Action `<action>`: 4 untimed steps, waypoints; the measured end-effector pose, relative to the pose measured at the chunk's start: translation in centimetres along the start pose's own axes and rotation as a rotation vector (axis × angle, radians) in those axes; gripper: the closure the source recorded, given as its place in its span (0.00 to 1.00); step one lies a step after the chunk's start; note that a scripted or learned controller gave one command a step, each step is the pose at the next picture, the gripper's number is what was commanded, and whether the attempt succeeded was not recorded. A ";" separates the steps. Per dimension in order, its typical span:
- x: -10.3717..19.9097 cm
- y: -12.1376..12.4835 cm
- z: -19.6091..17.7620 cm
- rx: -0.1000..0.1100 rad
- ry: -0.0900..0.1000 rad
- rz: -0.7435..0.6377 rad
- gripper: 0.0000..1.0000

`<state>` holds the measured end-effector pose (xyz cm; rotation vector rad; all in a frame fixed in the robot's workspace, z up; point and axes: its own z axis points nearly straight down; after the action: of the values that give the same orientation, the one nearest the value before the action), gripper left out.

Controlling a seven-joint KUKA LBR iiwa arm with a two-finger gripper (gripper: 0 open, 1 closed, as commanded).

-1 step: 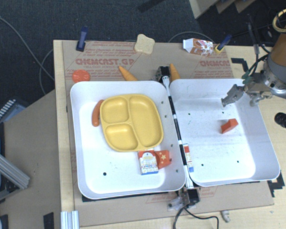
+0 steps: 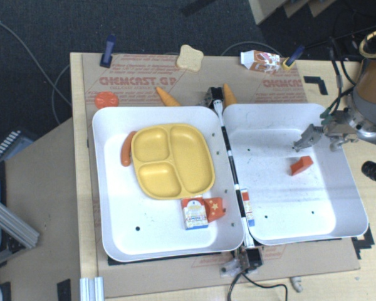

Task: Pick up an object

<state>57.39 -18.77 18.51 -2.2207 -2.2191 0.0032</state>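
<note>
The claw (image 2: pixel 313 137) hangs over the upper right part of the right bin (image 2: pixel 282 221), reaching in from the right on the grey arm (image 2: pixel 363 115). Whether the claw is wide or narrow cannot be told from this angle, and nothing is seen held in it. A small red block (image 2: pixel 301 165) lies on the floor of the right bin, just below and slightly left of the claw, apart from it. In the left bin (image 2: pixel 113 231) sits a yellow divided plate (image 2: pixel 173 160), with a sausage (image 2: pixel 126 149) against its left side and a small carton (image 2: pixel 195 213) beside a red toy (image 2: pixel 215 208) just below it. Beyond the bins, on the table (image 2: pixel 88 80), lie a slice of bread (image 2: pixel 190 57), a carrot (image 2: pixel 167 97) and a red cap (image 2: pixel 105 99).
</note>
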 end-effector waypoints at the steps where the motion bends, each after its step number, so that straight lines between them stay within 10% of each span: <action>1: 0.5 -0.4 10.1 -0.001 0.000 0.000 0.00; 2: -3.2 3.9 8.7 -0.004 0.004 -0.004 0.00; 3: -3.3 3.9 7.7 -0.007 0.000 -0.004 1.00; 4: 5.1 5.1 -0.3 -0.008 0.000 -0.004 1.00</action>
<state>62.45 -13.65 18.83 -2.2200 -2.2269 -0.0058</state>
